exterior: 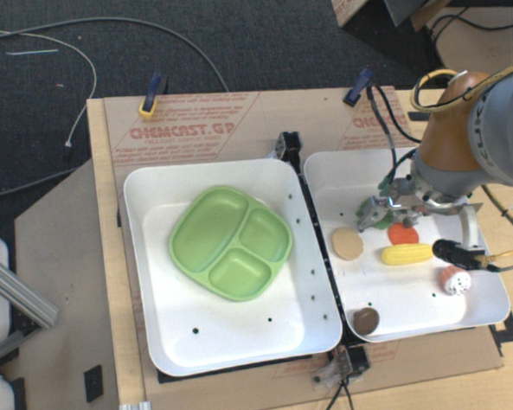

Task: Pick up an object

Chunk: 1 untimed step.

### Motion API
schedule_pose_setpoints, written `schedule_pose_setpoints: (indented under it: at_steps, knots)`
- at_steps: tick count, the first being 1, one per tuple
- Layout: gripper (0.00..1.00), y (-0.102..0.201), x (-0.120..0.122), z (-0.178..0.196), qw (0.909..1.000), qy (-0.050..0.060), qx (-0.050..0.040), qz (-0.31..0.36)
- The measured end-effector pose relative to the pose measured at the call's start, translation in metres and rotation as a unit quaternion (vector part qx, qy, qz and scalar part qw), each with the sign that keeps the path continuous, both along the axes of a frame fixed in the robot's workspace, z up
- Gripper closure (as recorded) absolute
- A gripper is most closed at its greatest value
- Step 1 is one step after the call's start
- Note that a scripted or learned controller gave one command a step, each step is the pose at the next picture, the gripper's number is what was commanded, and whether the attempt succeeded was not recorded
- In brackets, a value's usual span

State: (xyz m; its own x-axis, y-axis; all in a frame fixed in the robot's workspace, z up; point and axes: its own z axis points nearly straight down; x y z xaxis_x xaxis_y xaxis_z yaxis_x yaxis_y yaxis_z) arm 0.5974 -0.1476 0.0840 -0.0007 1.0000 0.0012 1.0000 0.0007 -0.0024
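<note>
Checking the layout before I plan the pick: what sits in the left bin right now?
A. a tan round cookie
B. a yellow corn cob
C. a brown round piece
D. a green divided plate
D: the green divided plate lies alone in the left bin, while the corn cob, the cookie and the brown piece are in the right bin.

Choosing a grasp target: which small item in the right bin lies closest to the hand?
The orange-red piece, right beside the hand. The yellow corn, tan disc and others lie farther off.
</note>
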Motion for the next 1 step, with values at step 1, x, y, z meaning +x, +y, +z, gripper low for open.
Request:
schedule_pose_setpoints:
  at_steps: [1]
  knots:
    - [1.0, -0.0014, 0.0021, 0.0144, 1.0, -0.004, -0.0018, 0.0]
